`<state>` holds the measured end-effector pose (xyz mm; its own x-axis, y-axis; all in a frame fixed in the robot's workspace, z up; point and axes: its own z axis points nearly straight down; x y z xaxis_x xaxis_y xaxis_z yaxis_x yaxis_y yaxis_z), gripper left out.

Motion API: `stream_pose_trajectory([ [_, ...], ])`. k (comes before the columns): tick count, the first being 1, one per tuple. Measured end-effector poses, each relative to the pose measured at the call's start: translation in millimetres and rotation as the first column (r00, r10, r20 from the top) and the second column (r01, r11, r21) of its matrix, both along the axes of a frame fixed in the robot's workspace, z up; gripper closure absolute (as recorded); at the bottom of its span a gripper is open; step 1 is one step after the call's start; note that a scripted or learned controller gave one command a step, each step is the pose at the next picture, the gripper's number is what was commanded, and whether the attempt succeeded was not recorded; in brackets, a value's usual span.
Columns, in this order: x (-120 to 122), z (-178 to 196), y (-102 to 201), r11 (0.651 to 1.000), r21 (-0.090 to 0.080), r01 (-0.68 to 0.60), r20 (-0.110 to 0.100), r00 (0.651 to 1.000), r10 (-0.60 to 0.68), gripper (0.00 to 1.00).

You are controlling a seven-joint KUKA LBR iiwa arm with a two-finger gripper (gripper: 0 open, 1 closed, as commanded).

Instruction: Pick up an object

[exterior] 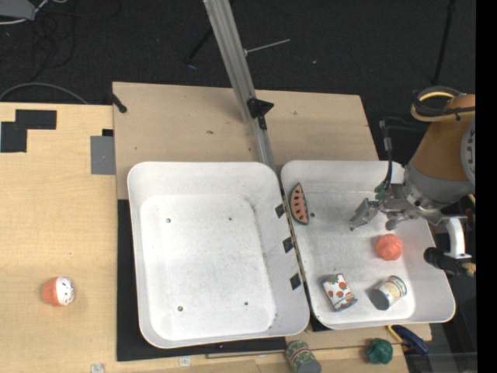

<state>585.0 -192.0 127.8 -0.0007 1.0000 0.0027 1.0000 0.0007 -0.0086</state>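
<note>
Along the near edge of the right bin (435,305) lie a small can (387,292) on its side, towards the near right corner, and a white spotted box (338,292) to its left. Just beyond them, near the bin's middle, sits the orange-red ball (389,247), the thing I judge closest to reach. My gripper (378,214) hangs just beyond the ball and slightly to its left, fingers spread apart and holding nothing. So the ball lies on my near side, a short way off; being round, it has no long axis to line up with. Farther off, a watermelon slice (299,204) leans against the bin's left wall.
</note>
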Motion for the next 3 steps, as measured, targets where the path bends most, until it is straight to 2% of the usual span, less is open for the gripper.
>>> stream_pose_trajectory([
  [1,0,-37,1,1.0,-0.003,0.001,0.007,1.0,-0.001,0.0],
  [2,0,-27,0,1.0,-0.002,0.003,0.006,1.0,-0.003,1.0],
  [3,1,16,-3,1.0,-0.003,0.003,0.01,1.0,-0.003,1.0],
])
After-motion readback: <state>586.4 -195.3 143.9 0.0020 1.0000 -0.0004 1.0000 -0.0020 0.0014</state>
